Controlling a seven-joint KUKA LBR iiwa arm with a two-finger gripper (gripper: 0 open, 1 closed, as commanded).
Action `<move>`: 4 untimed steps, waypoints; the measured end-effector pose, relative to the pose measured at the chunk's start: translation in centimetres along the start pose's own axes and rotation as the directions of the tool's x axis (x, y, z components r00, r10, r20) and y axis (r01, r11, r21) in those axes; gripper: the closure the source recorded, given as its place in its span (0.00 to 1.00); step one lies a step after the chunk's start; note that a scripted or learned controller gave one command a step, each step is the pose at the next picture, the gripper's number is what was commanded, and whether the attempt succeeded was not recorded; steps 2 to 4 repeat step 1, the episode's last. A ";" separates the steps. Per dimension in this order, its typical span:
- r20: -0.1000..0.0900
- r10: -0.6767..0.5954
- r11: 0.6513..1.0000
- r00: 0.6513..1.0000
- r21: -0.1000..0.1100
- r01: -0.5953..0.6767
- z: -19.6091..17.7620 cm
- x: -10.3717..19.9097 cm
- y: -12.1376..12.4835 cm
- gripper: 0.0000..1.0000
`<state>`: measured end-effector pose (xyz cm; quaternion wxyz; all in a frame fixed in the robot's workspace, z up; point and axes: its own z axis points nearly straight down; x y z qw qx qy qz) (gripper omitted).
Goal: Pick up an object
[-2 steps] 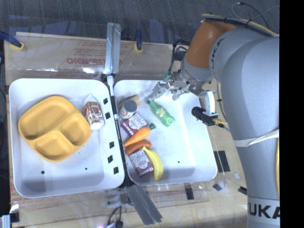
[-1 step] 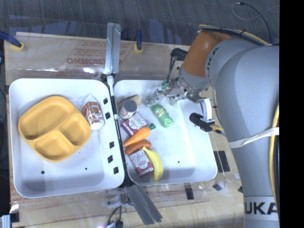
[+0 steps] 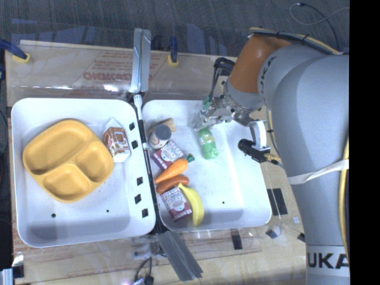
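The right bin (image 3: 237,189) holds a small green bottle (image 3: 207,144), a carrot (image 3: 173,171), a banana (image 3: 194,204), a small can (image 3: 160,136), and two dark red packets (image 3: 168,154) (image 3: 176,203). My gripper (image 3: 206,120) hangs over the bin's upper middle, just above the green bottle's top end. Nothing shows between its fingers. The grey arm with its orange band (image 3: 252,64) comes in from the right.
The left bin (image 3: 35,218) holds a yellow divided tray (image 3: 66,159) and a small brown and white carton (image 3: 116,141) by the divider. A metal bar (image 3: 141,58) stands at the back between the bins. The arm's bulk covers the right side.
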<state>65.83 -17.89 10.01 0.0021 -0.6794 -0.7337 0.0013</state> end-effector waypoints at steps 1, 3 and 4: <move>0.002 -0.052 0.999 0.999 -0.004 0.052 -9.5 3.6 -1.0 1.00; 0.002 -0.052 0.999 0.999 -0.004 0.052 -9.5 3.6 -1.0 1.00; 0.002 -0.052 0.999 0.999 -0.004 0.052 -9.5 3.6 -1.0 1.00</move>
